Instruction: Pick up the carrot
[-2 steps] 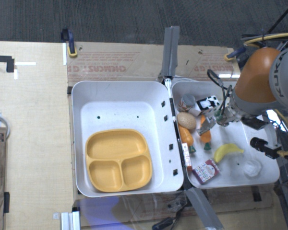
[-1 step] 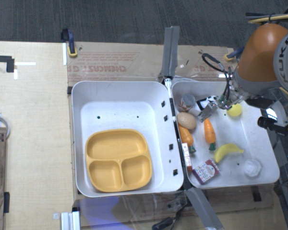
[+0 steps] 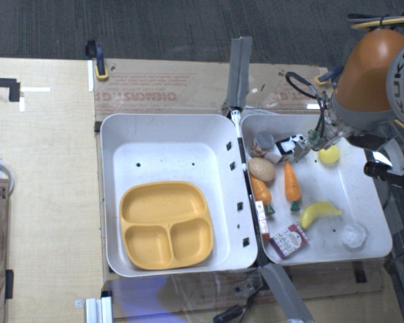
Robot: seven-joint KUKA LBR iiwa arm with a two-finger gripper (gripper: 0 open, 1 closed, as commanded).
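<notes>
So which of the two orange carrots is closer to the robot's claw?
The upright carrot in the middle of the right bin, just below the gripper. The other carrot lies against the bin's left wall, under the potato.

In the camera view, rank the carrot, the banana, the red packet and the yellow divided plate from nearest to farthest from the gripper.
Measured from the gripper, at the back of the right bin:
1. Carrot, just in front of it, right bin.
2. Banana, further forward in the right bin.
3. Red packet, at the right bin's front edge.
4. Yellow divided plate, over in the left bin.
</notes>
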